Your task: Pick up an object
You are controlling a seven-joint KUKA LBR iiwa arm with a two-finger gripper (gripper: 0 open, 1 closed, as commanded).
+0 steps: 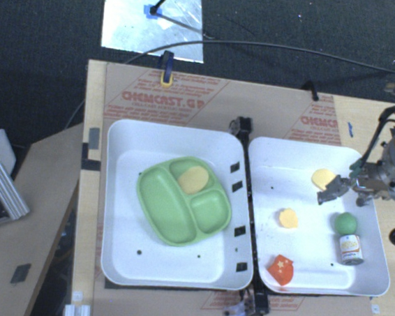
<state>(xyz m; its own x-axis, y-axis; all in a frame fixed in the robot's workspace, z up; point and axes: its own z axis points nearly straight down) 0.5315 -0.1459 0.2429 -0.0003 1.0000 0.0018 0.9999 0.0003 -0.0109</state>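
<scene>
I am looking down at a slant on two shallow white bins sitting side by side on a tan bench. In the left white bin (119, 202) a green plastic divided tray (171, 211) is lying with its long axis running diagonally from upper left to lower right; a pale yellow rounded lump (194, 179) is resting in its upper compartment.

The right white bin (367, 277) is holding five small things. A yellow rounded piece (322, 178) is lying near the top, just beside the dark gripper (333, 190). Below it, a small yellow disc (289, 218) is sitting near the middle. A green ball (346, 223) is resting to the right, and a small cylindrical jar with a label (351, 249) is lying just below the ball, its long axis pointing roughly up and down the picture, tilted slightly. A red wedge-shaped piece with a pale mark (281, 269) is sitting at the bin's near edge.

The grey arm is reaching in from the right, cut off at the picture's edge. Its gripper is hovering over the bin's upper part, holding nothing I can see. I cannot tell how far its claw is spread; it is too dark and small.
</scene>
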